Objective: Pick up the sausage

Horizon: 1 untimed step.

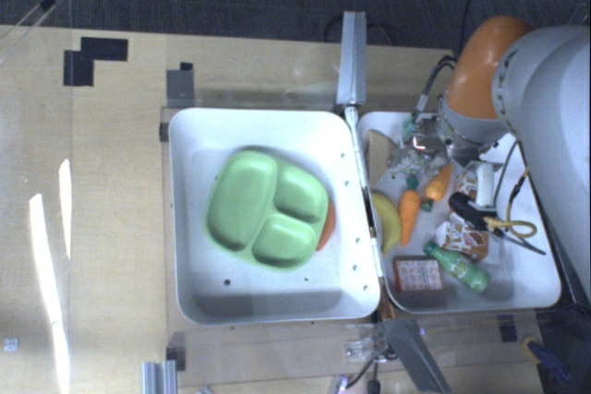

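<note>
An orange-brown sausage (440, 183) lies tilted in the right bin (536, 286), near its upper middle. My gripper (415, 154) hangs low over the bin's upper left part, just up and left of the sausage. Nothing shows as being held. The wrist and the arm's orange band rise up and to the right of the gripper, hiding the bin's far right corner.
Near the sausage lie a carrot (407, 217), a banana (386, 221), a green bottle (459, 266), a red packet (417, 274) and a brown-and-white package (466, 240). The left bin (194, 291) holds a green divided plate (268, 209) with an orange thing (329, 224) under its right edge.
</note>
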Motion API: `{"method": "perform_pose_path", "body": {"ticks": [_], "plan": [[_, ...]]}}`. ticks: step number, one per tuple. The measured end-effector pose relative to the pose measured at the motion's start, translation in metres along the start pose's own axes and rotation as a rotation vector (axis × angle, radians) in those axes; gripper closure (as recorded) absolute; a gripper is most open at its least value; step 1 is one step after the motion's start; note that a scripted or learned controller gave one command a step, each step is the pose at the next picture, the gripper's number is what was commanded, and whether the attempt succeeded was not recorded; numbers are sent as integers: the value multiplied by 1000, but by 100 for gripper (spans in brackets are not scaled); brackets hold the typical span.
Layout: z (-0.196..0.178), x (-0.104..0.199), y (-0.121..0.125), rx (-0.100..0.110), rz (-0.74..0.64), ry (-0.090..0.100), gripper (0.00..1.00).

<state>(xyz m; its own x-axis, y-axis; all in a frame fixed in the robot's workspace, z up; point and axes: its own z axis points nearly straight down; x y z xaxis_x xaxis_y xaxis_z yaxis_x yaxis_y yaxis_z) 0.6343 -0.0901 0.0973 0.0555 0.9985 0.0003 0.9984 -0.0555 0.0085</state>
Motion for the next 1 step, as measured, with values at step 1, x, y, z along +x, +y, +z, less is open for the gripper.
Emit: {"method": "perform_pose_path", "body": {"ticks": [1], "plan": [[-6,-75,-43,8,-211,1,100]]}}
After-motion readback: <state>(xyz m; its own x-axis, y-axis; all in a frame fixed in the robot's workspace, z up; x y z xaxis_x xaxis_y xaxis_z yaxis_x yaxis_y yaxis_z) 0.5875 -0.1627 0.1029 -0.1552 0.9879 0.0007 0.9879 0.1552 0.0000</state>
